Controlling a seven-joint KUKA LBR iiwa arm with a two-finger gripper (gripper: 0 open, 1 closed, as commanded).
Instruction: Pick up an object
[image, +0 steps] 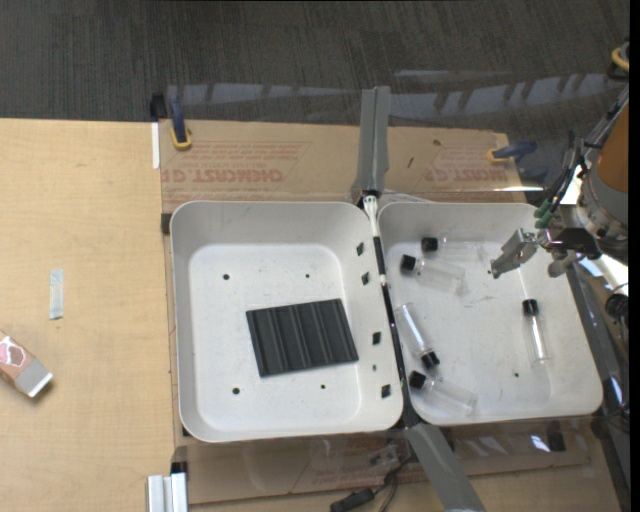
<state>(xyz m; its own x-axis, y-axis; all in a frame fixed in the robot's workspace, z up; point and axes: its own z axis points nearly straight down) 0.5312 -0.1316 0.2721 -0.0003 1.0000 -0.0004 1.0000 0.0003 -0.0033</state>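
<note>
Currently the jaws (508, 255) hover over the right bin (590, 395), their opening indiscernible, nothing visibly held. Nearest tube (535, 328) lies just below-right, long axis running near-to-far.

My gripper (512, 252) hangs over the upper right part of the right bin (560, 405), reaching in from the right; nothing shows between its fingers. Below it, five clear vials with black caps lie scattered in that bin: two near the top left (432, 244) (420, 268), one at the right (535, 328), one along the left wall (415, 335) and one near the bottom left corner (440, 392). In the left bin (195, 300), a black ribbed mat (301, 336) lies flat. A small red-and-white object (20, 365) rests on the surface (80, 200) at far left.
</note>
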